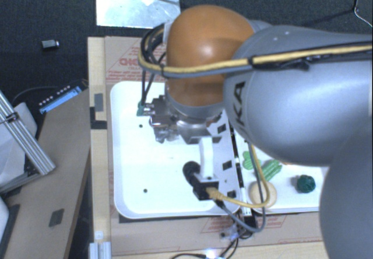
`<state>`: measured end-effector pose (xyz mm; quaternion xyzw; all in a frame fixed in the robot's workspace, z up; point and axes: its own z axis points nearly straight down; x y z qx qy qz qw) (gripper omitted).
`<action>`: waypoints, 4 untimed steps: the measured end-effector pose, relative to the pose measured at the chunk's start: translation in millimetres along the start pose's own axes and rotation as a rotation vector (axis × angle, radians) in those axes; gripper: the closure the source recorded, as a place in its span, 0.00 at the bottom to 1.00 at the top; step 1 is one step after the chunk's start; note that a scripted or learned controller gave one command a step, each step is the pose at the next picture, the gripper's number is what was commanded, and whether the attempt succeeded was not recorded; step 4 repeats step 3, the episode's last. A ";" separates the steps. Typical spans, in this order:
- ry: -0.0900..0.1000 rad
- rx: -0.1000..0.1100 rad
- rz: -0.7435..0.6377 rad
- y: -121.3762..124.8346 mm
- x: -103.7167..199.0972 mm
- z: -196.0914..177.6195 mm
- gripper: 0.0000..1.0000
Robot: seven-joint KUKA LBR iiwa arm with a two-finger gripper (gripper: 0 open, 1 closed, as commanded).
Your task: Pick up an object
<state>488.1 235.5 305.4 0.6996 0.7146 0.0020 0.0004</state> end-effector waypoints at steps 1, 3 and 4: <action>0.000 -0.001 -0.005 0.5 0.4 -10.4 1.00; -0.008 0.016 0.022 14.3 -3.4 112.4 1.00; -0.008 0.016 0.022 14.3 -3.4 112.4 1.00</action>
